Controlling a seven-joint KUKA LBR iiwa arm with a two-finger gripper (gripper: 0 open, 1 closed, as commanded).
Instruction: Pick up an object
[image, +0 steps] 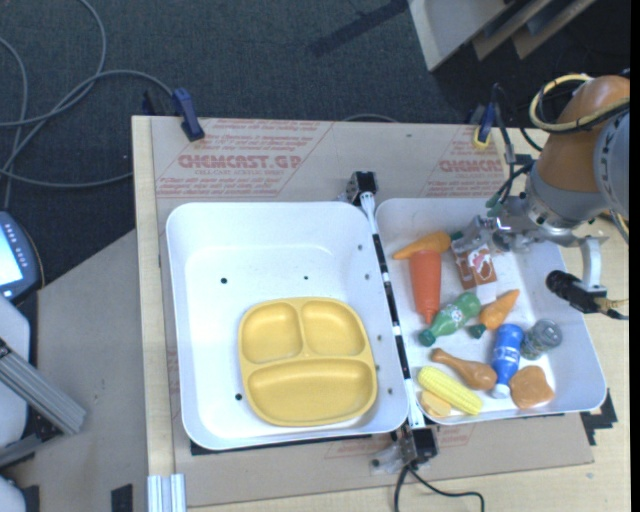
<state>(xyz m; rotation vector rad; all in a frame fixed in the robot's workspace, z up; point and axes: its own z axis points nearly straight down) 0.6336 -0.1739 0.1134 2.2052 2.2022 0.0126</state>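
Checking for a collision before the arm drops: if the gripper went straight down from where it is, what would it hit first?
Most likely the brown snack packet, which lies right beneath the gripper in the right bin. Height above it is hard to judge from this slanted view.

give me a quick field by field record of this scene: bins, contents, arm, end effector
left bin: holds a yellow divided tray
right bin: holds toy food and small items
items in right bin: orange carrot, green bottle, corn cob, drumstick, blue bottle, brown packet
arm: enters from the right of the camera view, over the right bin's far edge
end effector: near the brown packet at the bin's far side
grasp: no item visibly between its fingers
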